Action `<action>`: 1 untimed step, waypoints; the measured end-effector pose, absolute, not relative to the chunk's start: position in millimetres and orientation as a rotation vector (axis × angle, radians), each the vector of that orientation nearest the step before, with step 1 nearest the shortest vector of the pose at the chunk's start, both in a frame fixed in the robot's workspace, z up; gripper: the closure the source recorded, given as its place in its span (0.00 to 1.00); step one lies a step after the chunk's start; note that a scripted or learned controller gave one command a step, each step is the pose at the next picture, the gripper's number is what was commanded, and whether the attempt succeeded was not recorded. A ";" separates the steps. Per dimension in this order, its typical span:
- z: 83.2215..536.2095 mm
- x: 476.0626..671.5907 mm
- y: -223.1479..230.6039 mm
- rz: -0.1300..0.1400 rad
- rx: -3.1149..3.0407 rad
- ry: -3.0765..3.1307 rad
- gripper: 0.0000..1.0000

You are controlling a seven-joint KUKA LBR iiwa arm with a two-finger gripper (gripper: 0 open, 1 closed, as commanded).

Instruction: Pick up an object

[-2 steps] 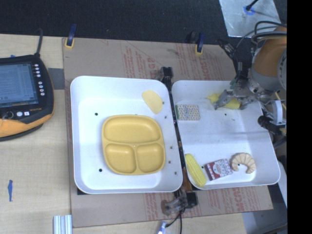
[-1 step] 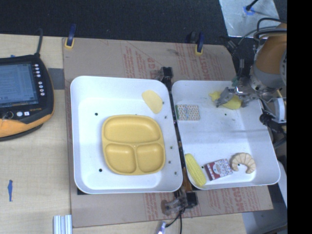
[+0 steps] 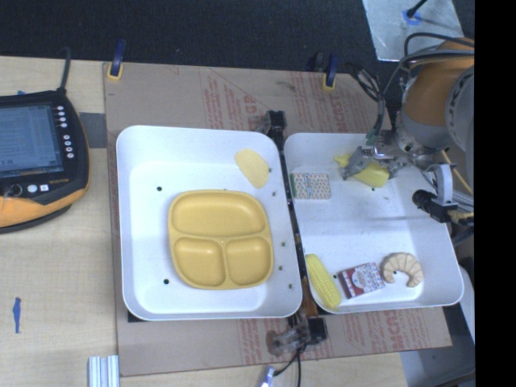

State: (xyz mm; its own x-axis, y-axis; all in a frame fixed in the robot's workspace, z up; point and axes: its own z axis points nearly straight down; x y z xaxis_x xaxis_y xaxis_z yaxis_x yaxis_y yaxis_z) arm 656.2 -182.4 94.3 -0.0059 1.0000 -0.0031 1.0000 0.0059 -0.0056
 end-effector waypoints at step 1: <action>102.4 653.0 -183.9 0.025 -2.202 -2.220 1.00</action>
